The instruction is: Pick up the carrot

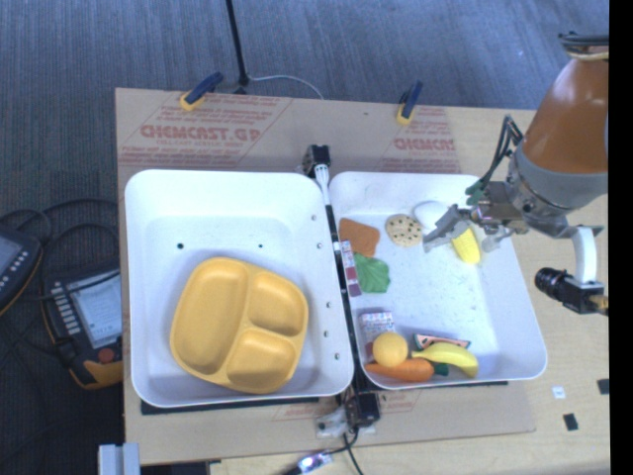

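2 shallow white bins sit side by side on a bench: the left bin (148,216) holds a yellow 3-compartment plate (239,323), and the right bin (514,315) holds toy food. The carrot (404,370) lies at the right bin's front edge near its front-left corner, touching a lemon (390,348) and just beside a banana (450,356). The gripper (457,234) hangs over the right bin's back-right area, well apart from the carrot, its claw clamped on a yellow piece (466,245)
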Available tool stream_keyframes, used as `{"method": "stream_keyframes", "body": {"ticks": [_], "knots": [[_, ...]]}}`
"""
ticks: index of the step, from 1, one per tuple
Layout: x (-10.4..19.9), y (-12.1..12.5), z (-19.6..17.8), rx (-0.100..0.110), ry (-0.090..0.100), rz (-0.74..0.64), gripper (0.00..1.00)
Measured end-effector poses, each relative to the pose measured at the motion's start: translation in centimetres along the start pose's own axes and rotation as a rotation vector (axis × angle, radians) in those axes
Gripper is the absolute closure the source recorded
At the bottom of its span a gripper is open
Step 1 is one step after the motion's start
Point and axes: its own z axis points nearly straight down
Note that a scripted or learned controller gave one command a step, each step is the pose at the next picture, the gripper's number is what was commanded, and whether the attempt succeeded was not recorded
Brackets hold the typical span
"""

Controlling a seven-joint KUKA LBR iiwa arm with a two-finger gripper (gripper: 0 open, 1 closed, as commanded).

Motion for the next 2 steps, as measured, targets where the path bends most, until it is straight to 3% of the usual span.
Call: {"method": "stream_keyframes", "body": {"ticks": [1,2], "knots": [[6.6,0.0,1.5,0.001,0.001,-0.08,0.0],[11.2,3.6,7.4,0.006,0.001,0.044,0.0]]}}
